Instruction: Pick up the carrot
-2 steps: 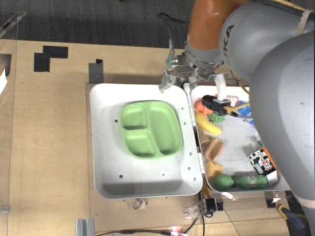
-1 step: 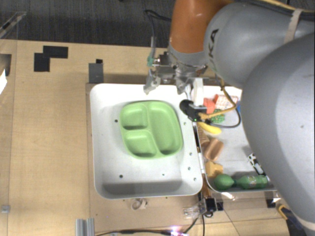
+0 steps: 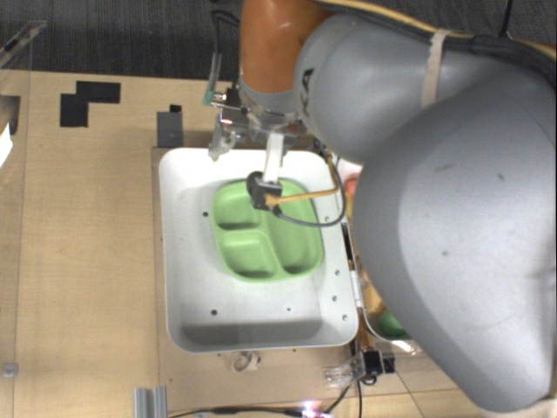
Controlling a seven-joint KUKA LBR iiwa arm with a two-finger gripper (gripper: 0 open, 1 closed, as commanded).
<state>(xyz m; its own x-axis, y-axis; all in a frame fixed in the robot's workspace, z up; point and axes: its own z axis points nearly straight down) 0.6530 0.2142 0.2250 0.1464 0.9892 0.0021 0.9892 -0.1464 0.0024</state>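
Observation:
My gripper (image 3: 223,134) hangs over the far edge of the left white bin (image 3: 178,259), just beyond the green divided plate (image 3: 261,246) that lies in it. Nothing shows in its grasp, and the wrist hides much of it. The bulk of the arm covers most of the right bin. At that bin's left edge an orange-tan thing (image 3: 374,300) peeks out from under the arm, with a green thing (image 3: 392,325) beside it. I cannot tell whether the orange-tan thing is the carrot.
A pink-red thing (image 3: 350,181) shows at the right bin's far left corner. Black blocks (image 3: 87,101) and a grey block (image 3: 170,127) sit on the wooden bench beyond the left bin. Cables and a clip (image 3: 370,364) lie at the front.

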